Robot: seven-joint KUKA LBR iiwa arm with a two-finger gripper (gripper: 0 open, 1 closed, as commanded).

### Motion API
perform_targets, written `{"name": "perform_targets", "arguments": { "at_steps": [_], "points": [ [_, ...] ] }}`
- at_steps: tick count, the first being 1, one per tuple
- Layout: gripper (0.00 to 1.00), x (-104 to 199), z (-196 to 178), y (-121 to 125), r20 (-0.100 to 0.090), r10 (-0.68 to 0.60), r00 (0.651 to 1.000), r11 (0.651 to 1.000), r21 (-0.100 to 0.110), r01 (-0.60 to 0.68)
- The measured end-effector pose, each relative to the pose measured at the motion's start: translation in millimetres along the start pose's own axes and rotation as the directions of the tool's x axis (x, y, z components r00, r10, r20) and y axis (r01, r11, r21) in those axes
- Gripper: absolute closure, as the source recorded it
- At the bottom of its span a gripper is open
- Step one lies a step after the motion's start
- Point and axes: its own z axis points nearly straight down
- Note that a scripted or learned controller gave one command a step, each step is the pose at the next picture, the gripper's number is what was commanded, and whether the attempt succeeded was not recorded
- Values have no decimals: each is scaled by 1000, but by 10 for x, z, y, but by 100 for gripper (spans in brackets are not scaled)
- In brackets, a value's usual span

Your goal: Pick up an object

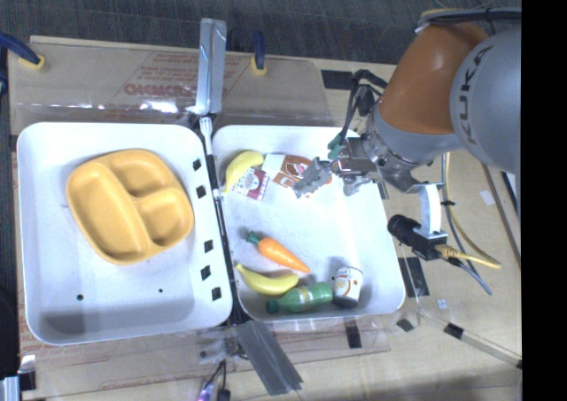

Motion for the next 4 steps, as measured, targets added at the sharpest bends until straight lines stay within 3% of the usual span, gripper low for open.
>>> {"name": "perform_targets", "arguments": {
  "at_steps": [1,2,3,4],
  "points": [
    [0,269,865,-414,0,-8,1000,1000,0,8],
    [0,201,1607,-625,0,-162,987,987,-1,162],
    [100,200,1512,-620,0,-168,986,986,-1,168],
    [100,690,594,-429,1,11,1000,1000,-3,-11]
  ]
}}
